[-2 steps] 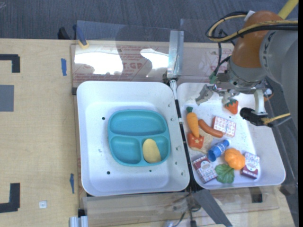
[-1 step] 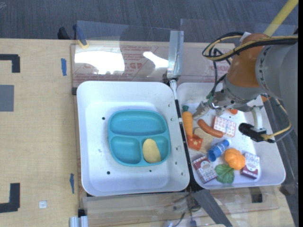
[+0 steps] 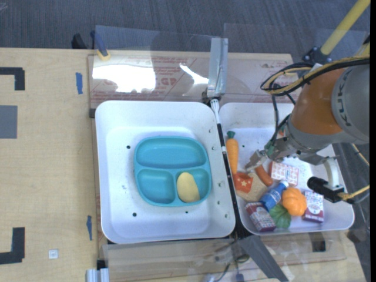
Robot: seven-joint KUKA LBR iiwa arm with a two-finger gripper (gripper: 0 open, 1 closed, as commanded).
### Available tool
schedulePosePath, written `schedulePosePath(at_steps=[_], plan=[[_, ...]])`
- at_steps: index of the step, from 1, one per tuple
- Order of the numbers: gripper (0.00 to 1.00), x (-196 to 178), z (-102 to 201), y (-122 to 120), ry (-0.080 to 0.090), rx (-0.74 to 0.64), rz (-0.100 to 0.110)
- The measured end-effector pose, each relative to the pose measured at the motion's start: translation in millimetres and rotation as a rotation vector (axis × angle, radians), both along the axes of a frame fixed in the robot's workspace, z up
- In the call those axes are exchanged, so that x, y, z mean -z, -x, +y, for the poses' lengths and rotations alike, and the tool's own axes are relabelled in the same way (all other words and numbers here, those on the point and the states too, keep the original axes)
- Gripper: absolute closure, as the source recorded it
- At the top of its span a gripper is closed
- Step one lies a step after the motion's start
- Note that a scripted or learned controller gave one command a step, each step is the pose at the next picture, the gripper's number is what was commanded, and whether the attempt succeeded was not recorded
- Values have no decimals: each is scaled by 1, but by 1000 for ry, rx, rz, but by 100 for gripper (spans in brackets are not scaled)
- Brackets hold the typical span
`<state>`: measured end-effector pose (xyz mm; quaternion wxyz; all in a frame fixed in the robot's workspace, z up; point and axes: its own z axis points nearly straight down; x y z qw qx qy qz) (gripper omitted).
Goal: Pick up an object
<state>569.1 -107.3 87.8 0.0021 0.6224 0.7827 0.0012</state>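
A: Where is the arm (image 3: 329, 107) seen?

B: It is reached in from the right, over the right bin (image 3: 343, 219), and the claw (image 3: 262, 157) is lowered near the bin's middle, just above the heap of things.

A: Is anything gripped by the claw?

B: The fingers look spread, and nothing is seen between them. A small white box with red print (image 3: 285, 173) lies just to the right of them.

A: What is found in that bin?

B: A carrot (image 3: 232, 153) is laid along the left wall. An orange fruit (image 3: 294, 201), a blue bottle (image 3: 273, 196), a green item (image 3: 282, 217) and a purple carton (image 3: 314, 207) are crowded toward the near edge.

A: And the left bin (image 3: 111, 175)?

B: A teal divided tray (image 3: 161, 160) is set in it, and a yellow lemon-like piece (image 3: 188, 187) is held in the tray's lower right compartment.
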Motion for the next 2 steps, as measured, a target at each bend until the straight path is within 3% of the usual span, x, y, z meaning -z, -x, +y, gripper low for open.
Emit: schedulePosePath(at_steps=[1, 2], plan=[[100, -12, 0, -3, 1, 2, -9], [100, -103, 74, -101, -4, 76, -8]])
